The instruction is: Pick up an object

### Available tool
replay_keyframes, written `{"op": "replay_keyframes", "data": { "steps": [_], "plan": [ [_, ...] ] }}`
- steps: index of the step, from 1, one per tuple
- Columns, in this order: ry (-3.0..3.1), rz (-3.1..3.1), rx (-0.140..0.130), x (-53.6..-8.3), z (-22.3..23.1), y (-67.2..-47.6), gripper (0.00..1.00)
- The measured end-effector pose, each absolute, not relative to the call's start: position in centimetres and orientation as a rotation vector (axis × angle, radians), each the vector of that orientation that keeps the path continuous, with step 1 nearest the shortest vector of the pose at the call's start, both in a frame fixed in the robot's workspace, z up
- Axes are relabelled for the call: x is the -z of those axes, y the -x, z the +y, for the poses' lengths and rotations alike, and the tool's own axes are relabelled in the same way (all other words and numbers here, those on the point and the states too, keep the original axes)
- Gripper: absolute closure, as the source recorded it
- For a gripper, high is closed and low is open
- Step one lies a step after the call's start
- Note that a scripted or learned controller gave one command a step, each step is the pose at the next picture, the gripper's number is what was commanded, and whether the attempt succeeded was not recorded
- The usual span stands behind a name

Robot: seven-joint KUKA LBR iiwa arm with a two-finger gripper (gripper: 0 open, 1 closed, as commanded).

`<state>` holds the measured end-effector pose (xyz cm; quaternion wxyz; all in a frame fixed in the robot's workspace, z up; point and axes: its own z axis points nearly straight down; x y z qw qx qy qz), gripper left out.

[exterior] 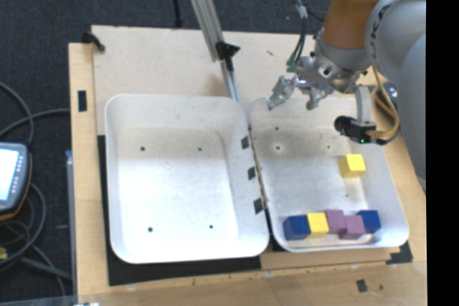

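**Pincer spread above the right bin, blocks untouched**

At the far left a handheld screen [12, 175] was cut off by the frame edge, its display unreadable. The left bin [118, 154] sat on the bench [143, 54], with a slanted metal pole [204, 7] rising behind it. The right bin [391, 215] held a lone yellow block [352, 165] and a front row of blue [295, 227], yellow [318, 223], purple [343, 223] and blue [370, 220] blocks. The pincer [293, 98] hung over that bin's far edge, fingers apart, gripping nothing.
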<state>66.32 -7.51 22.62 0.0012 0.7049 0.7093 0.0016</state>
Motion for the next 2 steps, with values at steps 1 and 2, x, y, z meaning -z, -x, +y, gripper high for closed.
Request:
{"op": "replay_keyframes", "data": {
  "steps": [1,2],
  "plan": [
    [-2.223,2.209,0.002,-25.6,-16.3,-64.3,0.0],
    [-2.224,2.221,0.008,-14.9,-18.6,-65.0,0.0]
  ]
}}
